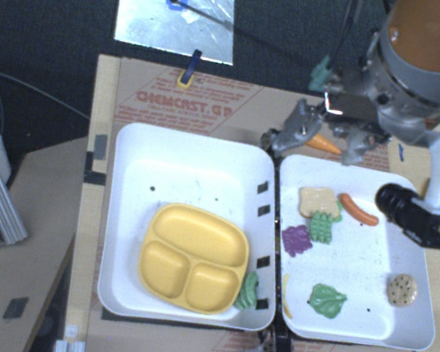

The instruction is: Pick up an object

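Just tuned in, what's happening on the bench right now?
The arm's tool is raised above the far edge of the right bin with an orange carrot-like piece between its fingers. In that bin lie a bread slice, a sausage, purple grapes, a green waffle-like piece, a leafy green and a cookie. The left bin holds a yellow divided tray.

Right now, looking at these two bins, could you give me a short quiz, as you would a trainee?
1. True or false: the yellow tray lies in the right bin.
2. Which lies nearest the grapes? A cookie; B green block; C sausage.
3. How many compartments has the tray?
Key: 1 false, it lies in the left bin; 2 B; 3 three.
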Controlling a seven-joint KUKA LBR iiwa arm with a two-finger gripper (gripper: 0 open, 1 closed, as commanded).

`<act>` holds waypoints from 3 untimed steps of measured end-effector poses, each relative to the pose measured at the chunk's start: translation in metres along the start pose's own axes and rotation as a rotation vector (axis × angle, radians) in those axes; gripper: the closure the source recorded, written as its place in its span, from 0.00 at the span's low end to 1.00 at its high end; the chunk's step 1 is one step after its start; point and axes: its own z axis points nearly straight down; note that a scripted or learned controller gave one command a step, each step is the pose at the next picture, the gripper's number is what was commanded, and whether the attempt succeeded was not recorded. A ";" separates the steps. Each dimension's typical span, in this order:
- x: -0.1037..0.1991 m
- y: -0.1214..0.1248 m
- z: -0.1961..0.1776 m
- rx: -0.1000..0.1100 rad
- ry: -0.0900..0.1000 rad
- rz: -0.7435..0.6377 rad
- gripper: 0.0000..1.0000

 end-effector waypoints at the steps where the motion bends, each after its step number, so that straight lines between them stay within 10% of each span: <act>1: 0.045 0.018 0.184 0.016 -0.006 0.007 0.00; 2: 0.041 -0.001 0.254 0.008 -0.004 0.014 0.00; 3: 0.077 0.049 0.372 0.007 -0.004 0.011 0.00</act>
